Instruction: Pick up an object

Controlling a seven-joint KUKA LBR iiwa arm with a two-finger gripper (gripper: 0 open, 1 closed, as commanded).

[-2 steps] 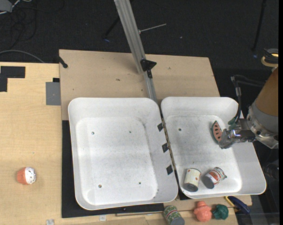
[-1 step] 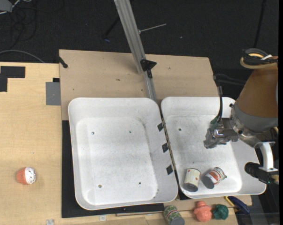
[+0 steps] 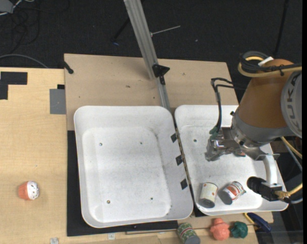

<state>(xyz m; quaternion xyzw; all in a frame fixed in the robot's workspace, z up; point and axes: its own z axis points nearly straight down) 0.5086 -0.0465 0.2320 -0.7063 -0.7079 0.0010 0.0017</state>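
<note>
Even overhead light brightens the 2 white bins (image 3: 122, 166) and the tan counter (image 3: 21, 136), while the floor behind falls to near black. Shadows are soft and short. Focus is mildly soft and grainy, with no strong glare

Bulky grey arm (image 3: 290, 111) with broad orange band (image 3: 262, 100); black cables (image 3: 222, 93) looping alongside; metallic silver end effector (image 3: 217, 149) at tip.
</note>
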